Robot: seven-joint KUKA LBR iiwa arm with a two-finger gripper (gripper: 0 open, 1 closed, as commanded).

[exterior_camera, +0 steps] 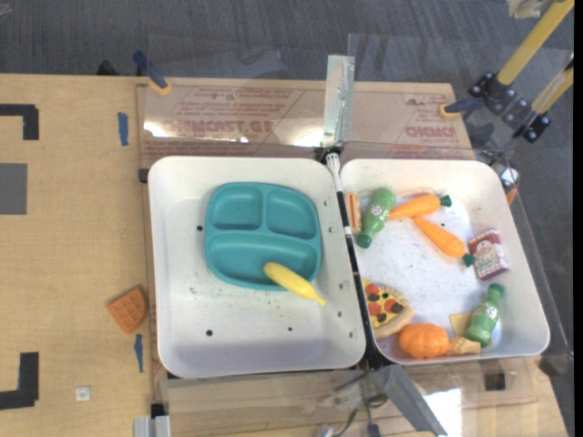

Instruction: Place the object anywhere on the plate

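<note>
Camera view, looking down on the bench at a slant, two white bins side by side.

Left bin: one teal plate with three compartments, set toward the bin's far half. One yellow banana, lying at a slant with its far end on the plate's near right rim and its near tip pointing out over the bin floor.

Right bin: two orange carrots, one at the far side and one just nearer and to the right, close together. One green bottle lying near the divider, left of the carrots. One maroon carton by the right wall. One pizza slice at the near left. One small orange pumpkin at the near wall, just beside the pizza. One second green bottle at the near right, next to a tan wedge.

Bench left of the bins: one orange waffle piece on the brown board.

Gripper: its state cannot be told.
</note>
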